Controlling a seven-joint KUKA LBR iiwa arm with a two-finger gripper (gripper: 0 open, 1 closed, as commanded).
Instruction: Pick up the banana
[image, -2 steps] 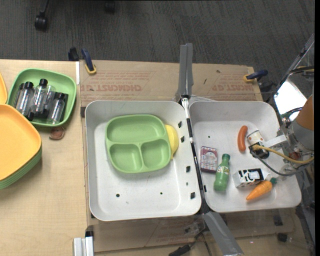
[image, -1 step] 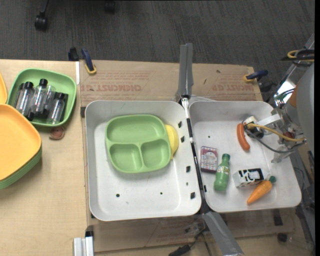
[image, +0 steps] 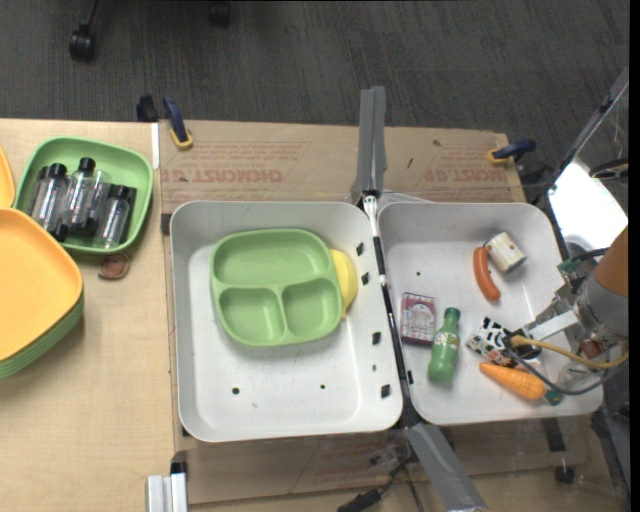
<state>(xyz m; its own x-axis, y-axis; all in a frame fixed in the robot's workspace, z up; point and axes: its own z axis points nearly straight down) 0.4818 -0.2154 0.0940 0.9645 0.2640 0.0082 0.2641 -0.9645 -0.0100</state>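
The banana is yellow and lies in the left bin. It is pressed against the right edge of a green divided plate, which hides most of it. My gripper is low over the right rim of the right bin, far to the right of the banana and beside a carrot. Cables cross in front of the gripper and blur its shape. I see nothing held in it.
The right bin holds a pink packet, a green bottle, a sausage, a small white box and a black-and-white item. On the far left are a green tray of bottles and stacked orange plates.
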